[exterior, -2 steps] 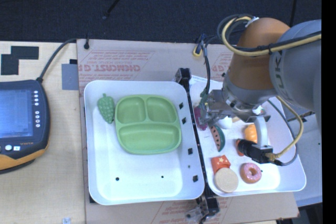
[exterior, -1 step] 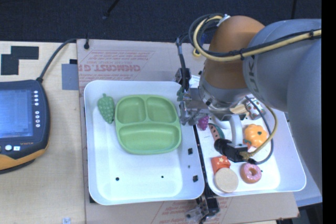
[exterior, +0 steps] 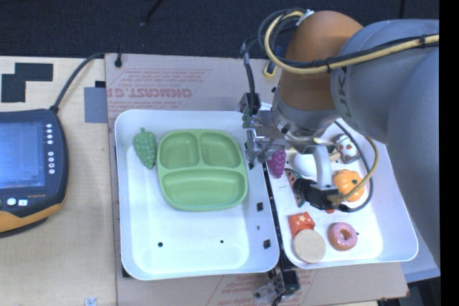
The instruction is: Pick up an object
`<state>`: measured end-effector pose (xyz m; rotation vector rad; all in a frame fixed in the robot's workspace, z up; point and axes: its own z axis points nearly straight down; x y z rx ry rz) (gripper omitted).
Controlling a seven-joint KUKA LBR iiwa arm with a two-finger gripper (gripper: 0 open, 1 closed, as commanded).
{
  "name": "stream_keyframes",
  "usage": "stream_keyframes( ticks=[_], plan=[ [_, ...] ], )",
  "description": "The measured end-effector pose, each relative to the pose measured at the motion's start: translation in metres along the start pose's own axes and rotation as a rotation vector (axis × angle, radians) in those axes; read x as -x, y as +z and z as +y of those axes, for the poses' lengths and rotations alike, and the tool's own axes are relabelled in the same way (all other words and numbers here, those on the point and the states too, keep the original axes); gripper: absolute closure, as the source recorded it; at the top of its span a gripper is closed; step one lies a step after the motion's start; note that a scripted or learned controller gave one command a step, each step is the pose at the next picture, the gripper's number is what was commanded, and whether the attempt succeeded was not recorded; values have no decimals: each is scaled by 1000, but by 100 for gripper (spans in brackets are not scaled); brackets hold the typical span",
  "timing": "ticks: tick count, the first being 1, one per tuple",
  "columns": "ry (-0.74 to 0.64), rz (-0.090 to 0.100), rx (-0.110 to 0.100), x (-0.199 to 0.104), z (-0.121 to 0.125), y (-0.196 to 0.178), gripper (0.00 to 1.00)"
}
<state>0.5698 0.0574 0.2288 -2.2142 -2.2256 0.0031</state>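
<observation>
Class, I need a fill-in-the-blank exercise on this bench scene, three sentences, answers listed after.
1. The green divided plate lies in the ____ bin.
2. The green grape bunch lies to the ____ of that plate.
3. The doughnut with ____ icing lies in the right bin, beside a red block.

Answers: left; left; pink
</observation>
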Motion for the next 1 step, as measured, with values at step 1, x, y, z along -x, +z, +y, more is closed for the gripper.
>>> stream_keyframes(
  ticks=[1],
  plan=[
    [6, -1, -3, 13, -7, 8, 100]
  ],
)
